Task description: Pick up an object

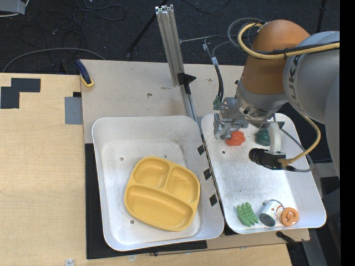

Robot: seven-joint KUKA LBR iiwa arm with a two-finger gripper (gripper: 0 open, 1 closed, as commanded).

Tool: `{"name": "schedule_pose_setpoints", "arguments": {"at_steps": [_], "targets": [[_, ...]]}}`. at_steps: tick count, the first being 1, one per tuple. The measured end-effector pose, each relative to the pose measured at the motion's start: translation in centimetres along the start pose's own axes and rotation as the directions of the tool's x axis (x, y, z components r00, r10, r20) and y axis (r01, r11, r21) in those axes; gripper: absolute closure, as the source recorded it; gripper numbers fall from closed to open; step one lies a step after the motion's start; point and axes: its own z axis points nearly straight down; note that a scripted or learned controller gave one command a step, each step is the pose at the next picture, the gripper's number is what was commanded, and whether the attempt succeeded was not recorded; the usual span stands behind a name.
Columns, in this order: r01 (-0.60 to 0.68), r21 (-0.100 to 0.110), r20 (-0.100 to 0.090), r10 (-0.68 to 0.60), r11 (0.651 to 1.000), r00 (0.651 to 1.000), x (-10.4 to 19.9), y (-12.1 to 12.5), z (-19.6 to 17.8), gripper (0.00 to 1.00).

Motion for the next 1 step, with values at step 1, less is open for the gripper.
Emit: {"name": "schedule_pose_setpoints", "arguments": {"at_steps": [1], "targets": [[0.001, -0.001, 0.0, -0.001, 1.0, 1.0, 5.32, -0.53, -0.59, 1.0]]}}
